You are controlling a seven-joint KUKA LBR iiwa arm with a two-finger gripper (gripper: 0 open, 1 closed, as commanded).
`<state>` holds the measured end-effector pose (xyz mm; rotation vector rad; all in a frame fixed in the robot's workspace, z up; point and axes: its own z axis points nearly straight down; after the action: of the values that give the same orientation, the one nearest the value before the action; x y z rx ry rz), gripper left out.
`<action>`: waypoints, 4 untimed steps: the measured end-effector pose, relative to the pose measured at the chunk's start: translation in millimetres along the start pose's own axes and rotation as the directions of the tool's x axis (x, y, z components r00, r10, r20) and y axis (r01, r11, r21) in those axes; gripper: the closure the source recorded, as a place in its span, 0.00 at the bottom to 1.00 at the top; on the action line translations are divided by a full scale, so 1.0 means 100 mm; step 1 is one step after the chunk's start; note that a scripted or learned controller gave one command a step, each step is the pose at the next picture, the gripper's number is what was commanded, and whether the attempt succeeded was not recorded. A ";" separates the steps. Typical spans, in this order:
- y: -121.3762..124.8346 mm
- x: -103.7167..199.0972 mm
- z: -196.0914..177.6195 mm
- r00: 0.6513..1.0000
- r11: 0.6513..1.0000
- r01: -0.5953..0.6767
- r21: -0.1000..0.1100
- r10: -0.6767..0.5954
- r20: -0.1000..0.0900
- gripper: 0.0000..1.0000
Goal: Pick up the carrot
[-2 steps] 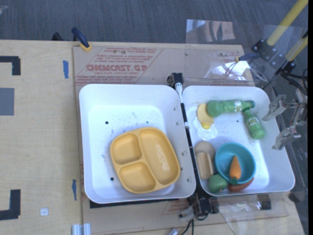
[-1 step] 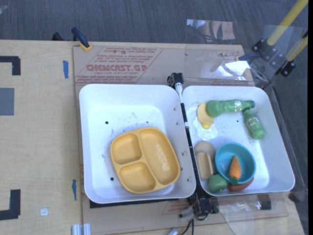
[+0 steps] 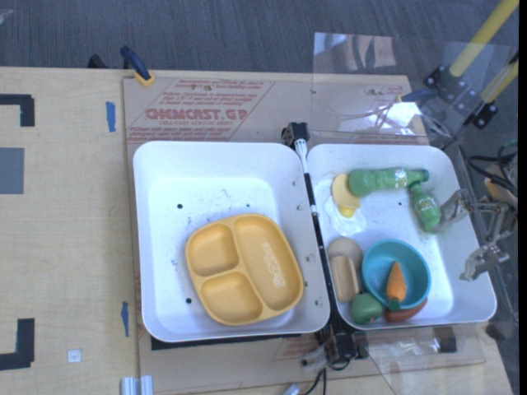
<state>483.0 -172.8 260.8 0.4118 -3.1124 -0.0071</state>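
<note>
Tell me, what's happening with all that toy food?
Nothing is being held yet. The carrot sits in a blue bowl in the right bin, near a green bottle and a fried egg. The left bin holds a yellow divided plate. The job is picking up that carrot.

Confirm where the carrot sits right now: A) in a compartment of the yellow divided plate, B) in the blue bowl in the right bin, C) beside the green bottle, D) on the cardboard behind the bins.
B: the carrot lies inside the blue bowl at the near side of the right bin, well apart from the yellow divided plate in the left bin.
</note>
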 end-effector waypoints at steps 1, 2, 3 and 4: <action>-0.50 0.04 -2.05 0.999 0.999 -0.046 0.012 0.046 0.014 0.00; -0.51 0.00 -0.85 0.976 0.976 0.216 0.004 -0.216 0.003 0.00; -0.50 0.05 -2.23 0.885 0.885 0.466 0.020 -0.466 0.008 0.00; -0.26 -0.13 -0.43 0.581 0.581 0.814 0.000 -0.814 0.001 0.00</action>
<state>502.0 -194.6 303.5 1.7925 -2.5818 -0.0089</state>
